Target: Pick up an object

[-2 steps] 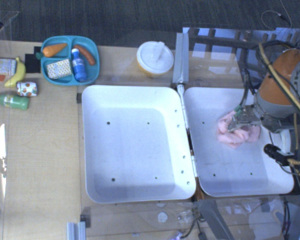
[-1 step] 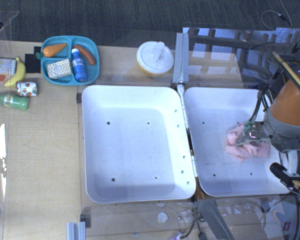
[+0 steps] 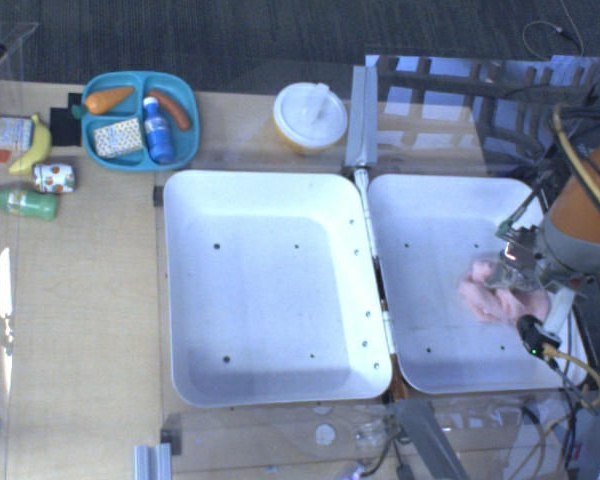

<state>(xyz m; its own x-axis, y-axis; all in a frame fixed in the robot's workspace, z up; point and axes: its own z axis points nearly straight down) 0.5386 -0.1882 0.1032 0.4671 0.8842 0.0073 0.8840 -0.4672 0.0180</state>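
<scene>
Two shallow white bins sat side by side on the bench: the left bin (image 3: pixel 265 288) and the right bin (image 3: pixel 435 288), their inner edges meeting along a central seam.

One task object was seen: a pale pink soft item (image 3: pixel 490 296), crumpled, lying on the floor of the right bin near its right wall. Its shape was irregular; the visible mass ran roughly left to right across the view, but no clear long axis or pointing end could be made out.

One arm (image 3: pixel 585 213), grey with an orange band, reached in from the right. The gripper (image 3: pixel 517 278) sat directly over the right part of the pink soft item, apparently touching it. Whether its pincer was apart or together could not be told.

Off the bins, upper left: one blue sectioned tray (image 3: pixel 140 120) holding one carrot (image 3: pixel 110 98), one blue bottle (image 3: pixel 158 128), one reddish sausage-like piece (image 3: pixel 175 111) and one patterned block (image 3: pixel 117 138). Beside the tray: one banana (image 3: pixel 35 146), one small can (image 3: pixel 53 177), one green bottle (image 3: pixel 22 203) lying flat. One round container with a white lid (image 3: pixel 311 116) stood behind the left bin.
</scene>
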